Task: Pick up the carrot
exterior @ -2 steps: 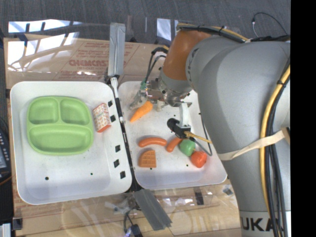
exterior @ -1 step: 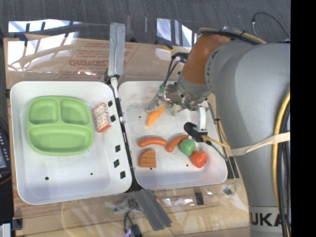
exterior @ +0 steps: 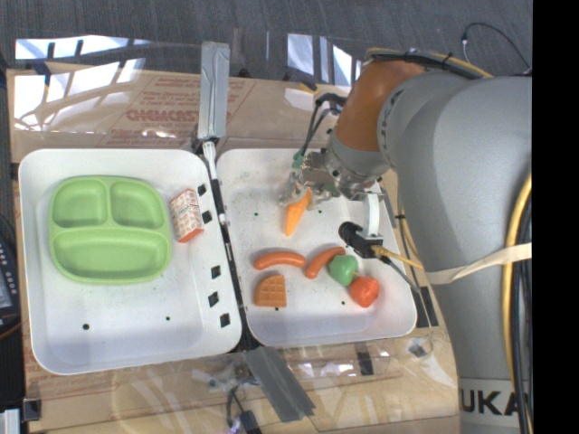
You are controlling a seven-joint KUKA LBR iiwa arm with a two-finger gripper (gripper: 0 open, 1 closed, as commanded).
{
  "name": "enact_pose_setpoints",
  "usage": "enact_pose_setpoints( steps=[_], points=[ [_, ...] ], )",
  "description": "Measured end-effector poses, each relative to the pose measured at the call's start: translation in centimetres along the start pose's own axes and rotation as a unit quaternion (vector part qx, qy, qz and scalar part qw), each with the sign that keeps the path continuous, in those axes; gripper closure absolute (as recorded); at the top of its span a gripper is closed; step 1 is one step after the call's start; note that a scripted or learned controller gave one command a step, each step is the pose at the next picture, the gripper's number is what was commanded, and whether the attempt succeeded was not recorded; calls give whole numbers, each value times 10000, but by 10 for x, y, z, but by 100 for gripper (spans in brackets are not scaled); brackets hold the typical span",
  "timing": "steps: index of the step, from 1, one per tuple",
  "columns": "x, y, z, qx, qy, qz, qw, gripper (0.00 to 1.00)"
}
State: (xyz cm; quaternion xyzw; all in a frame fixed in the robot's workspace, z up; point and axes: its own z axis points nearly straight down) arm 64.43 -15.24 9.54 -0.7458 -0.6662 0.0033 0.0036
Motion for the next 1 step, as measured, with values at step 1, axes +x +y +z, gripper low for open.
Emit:
enact_pose_setpoints(
  steps=[1],
  points=[
    [105,0,-95,-36,6,142,9999,100]
  ],
)
